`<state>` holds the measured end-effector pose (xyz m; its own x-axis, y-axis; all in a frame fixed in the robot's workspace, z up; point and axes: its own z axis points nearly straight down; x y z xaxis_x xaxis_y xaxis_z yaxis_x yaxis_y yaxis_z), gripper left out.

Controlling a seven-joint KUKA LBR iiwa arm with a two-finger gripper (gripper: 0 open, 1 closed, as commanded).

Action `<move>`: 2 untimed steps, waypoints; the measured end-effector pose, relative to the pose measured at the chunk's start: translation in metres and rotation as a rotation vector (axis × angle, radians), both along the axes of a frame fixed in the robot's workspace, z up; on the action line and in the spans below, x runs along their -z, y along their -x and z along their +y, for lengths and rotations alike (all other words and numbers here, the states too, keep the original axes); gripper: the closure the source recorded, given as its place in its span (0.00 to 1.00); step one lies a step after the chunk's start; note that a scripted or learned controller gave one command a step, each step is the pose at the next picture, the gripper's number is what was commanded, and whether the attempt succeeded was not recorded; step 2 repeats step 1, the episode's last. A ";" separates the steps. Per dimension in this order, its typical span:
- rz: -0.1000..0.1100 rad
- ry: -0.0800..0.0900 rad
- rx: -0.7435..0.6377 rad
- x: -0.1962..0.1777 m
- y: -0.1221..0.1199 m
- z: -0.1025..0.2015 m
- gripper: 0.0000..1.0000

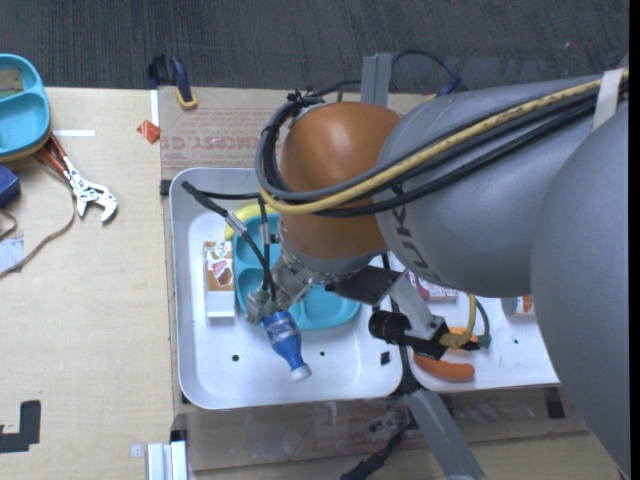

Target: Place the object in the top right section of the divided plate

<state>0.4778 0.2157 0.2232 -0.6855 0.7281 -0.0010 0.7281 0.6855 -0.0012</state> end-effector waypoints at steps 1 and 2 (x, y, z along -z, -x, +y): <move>0.001 0.001 0.011 0.002 -0.120 -0.006 1.00; 0.001 0.001 0.011 0.002 -0.120 -0.006 1.00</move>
